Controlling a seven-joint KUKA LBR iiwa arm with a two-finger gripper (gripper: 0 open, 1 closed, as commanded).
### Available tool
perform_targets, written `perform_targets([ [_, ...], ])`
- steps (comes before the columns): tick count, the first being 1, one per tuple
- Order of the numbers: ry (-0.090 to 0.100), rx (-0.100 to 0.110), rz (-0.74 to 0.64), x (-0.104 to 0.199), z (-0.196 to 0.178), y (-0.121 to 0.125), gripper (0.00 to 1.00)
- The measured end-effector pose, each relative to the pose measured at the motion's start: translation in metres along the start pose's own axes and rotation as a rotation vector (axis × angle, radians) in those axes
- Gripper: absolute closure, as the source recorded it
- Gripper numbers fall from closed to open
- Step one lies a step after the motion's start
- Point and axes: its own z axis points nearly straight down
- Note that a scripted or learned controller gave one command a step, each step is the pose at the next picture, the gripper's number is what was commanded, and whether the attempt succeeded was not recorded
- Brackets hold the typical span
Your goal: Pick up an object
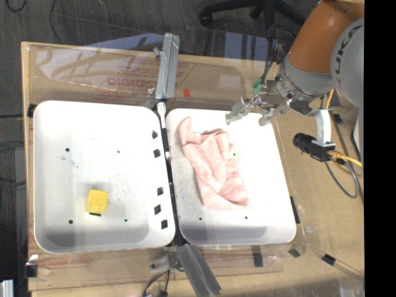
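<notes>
Pink cloth (pixel 213 169) — right bin (pixel 281 184) | fingers (pixel 250 112) open — above far rim

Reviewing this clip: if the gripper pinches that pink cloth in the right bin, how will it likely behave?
The pink cloth lies crumpled in soft folds, so it is probably floppy and would drape and stretch out when lifted. It looks thin and light, so weight should not matter. A pinch on a raised fold may catch one layer only, and it could slip free from the gripper.

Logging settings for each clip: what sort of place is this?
Probably a robotics lab bench: two shallow white plastic bins, a grey-and-orange arm's gripper, and an office chair base on dark carpet.
</notes>
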Motion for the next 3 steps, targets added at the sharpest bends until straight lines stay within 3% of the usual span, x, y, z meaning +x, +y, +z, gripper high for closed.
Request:
perform_targets([
  [1,0.0,-0.005,-0.027,0.002,0.19,-0.006,0.0],
  [2,0.001,-0.002,-0.032,0.002,0.181,-0.005,1.0],
  [3,0.001,-0.002,0.12,0.07,0.019,0.026,1.0],
])
